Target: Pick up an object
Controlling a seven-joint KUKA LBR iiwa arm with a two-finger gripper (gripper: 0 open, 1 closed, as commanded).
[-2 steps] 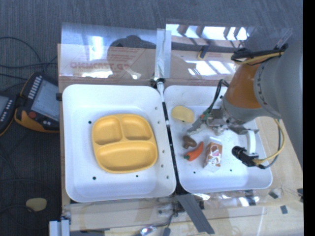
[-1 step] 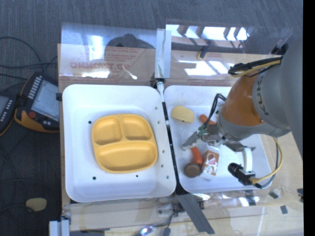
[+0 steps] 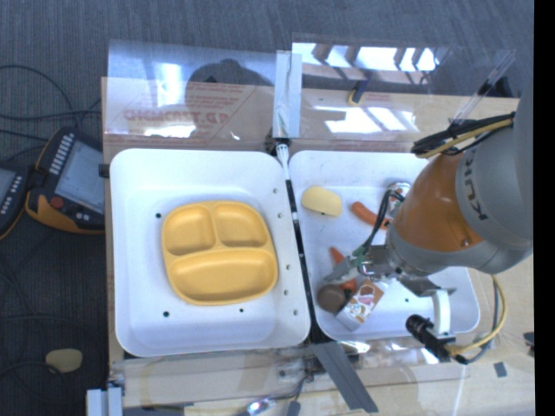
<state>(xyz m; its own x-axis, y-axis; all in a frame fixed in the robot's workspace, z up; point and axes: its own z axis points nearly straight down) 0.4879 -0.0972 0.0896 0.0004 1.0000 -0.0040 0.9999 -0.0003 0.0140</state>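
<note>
The right bin (image 3: pixel 451 315) holds several small items. A pale yellow rounded piece (image 3: pixel 322 201) lies at its far left. An orange carrot-like stick (image 3: pixel 365 211) lies just right of it, and a smaller orange bit (image 3: pixel 336 254) sits lower down. A brown round lump (image 3: pixel 329 298) rests near the front left corner, with a white and red packet (image 3: pixel 362 303) touching its right side. My gripper (image 3: pixel 362 269) hangs low over the bin's left half, just above the packet and the brown lump. The grey and orange arm hides the bin's centre.
The left bin (image 3: pixel 139 319) holds a yellow divided plate (image 3: pixel 218 251). A raised divider (image 3: pixel 295 232) separates the two bins. Clear plastic walls stand behind the bins. A handheld pendant (image 3: pixel 65 185) lies on the floor at the left.
</note>
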